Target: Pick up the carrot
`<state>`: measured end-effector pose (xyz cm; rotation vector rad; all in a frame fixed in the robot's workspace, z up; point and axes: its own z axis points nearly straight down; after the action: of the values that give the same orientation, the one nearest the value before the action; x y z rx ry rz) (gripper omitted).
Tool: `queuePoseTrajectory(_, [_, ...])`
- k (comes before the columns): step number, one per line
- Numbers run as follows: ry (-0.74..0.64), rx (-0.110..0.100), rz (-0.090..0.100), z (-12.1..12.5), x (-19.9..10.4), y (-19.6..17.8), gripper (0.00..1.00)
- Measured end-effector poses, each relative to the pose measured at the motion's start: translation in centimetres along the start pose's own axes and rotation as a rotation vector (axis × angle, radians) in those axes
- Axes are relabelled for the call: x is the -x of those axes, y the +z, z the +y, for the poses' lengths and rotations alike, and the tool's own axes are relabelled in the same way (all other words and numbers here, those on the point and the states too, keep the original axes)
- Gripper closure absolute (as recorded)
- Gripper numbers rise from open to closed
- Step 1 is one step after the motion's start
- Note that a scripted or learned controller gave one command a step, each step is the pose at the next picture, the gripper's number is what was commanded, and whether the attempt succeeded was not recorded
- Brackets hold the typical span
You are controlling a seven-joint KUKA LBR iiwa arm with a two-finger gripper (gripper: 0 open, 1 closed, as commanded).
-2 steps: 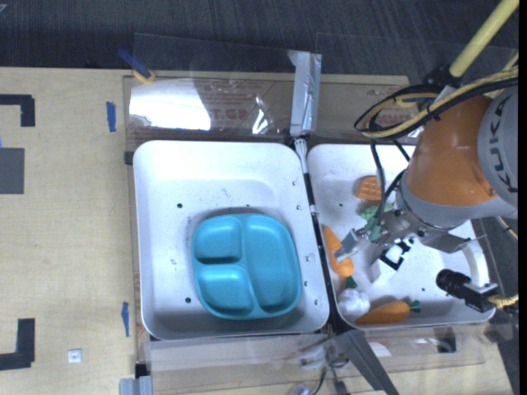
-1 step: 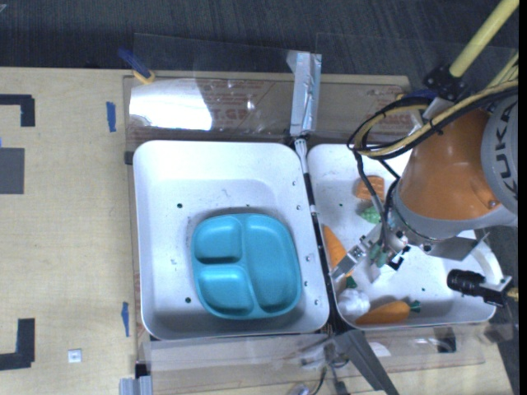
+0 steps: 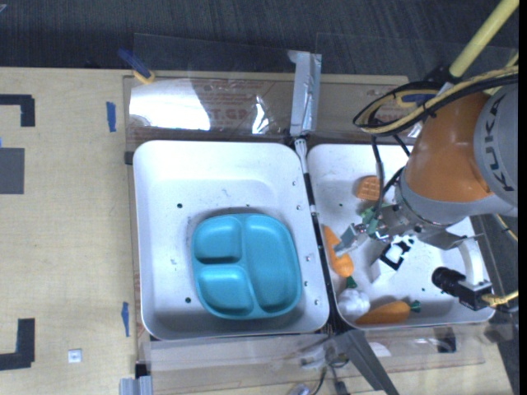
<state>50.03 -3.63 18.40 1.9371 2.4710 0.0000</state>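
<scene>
A long orange carrot with a green end lies along the front wall of the right bin. My gripper hangs over the middle of that bin, up and slightly left of the carrot and apart from it. Its two fingers stand apart with only white bin floor between them, so it is open. A shorter orange piece lies just left of the gripper, against the wall between the bins.
A small orange item sits at the back of the right bin and a white lump lies beside the carrot's left end. The left bin holds a blue divided plate. Cables trail by the arm's orange band.
</scene>
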Motion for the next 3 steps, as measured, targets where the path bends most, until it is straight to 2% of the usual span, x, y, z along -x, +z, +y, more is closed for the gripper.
queuePoseTrajectory(1, [0.032,-0.004,0.003,-1.6,-2.2,0.0,0.0])
queuePoseTrajectory(2, [-0.25,0.001,0.0,-0.2,0.4,0.0,0.0])
queuePoseTrajectory(3, [0.101,-0.002,0.002,-1.2,-0.1,0.0,0.0])
